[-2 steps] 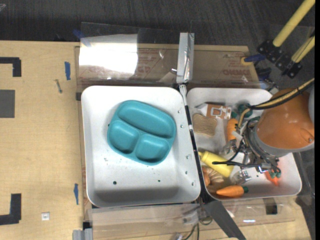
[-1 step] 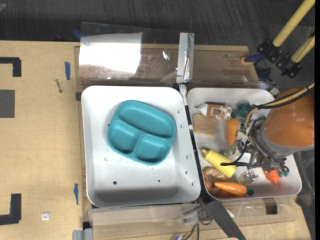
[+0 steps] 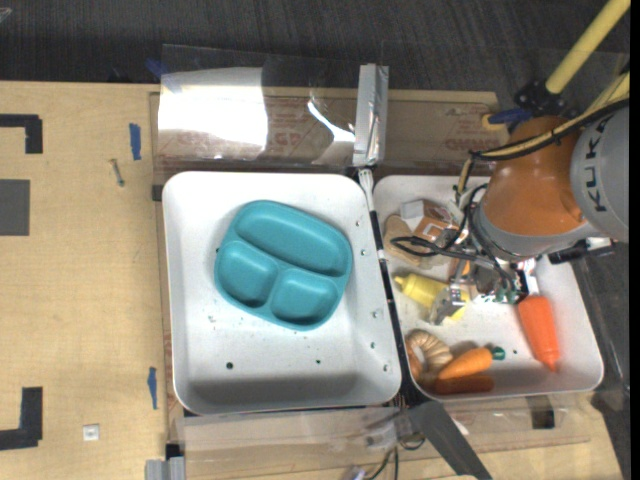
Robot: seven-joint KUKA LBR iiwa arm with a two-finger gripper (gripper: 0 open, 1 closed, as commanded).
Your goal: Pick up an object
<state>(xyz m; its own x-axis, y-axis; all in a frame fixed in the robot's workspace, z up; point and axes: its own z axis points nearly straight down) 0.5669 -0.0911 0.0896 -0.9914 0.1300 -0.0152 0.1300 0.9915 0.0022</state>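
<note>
The right bin (image 3: 590,368) holds several toy foods. A yellow piece (image 3: 420,290) lies near its left wall. One orange carrot (image 3: 540,330) lies at the right, and a second carrot (image 3: 465,363) with a green tip lies at the front beside a tan bread roll (image 3: 424,348). Brown and white items (image 3: 420,223) sit at the back left. My gripper (image 3: 478,280) hangs low over the middle of this bin, just right of the yellow piece, under the orange wrist band (image 3: 535,188). Wires and the wrist hide its tip.
The left bin (image 3: 200,368) bears a teal divided plate (image 3: 283,261). A clear plastic sheet (image 3: 260,118) and a metal divider (image 3: 369,113) stand behind the bins. A yellow pole (image 3: 595,33) slants at the top right. Cardboard bench surface (image 3: 70,298) lies to the left.
</note>
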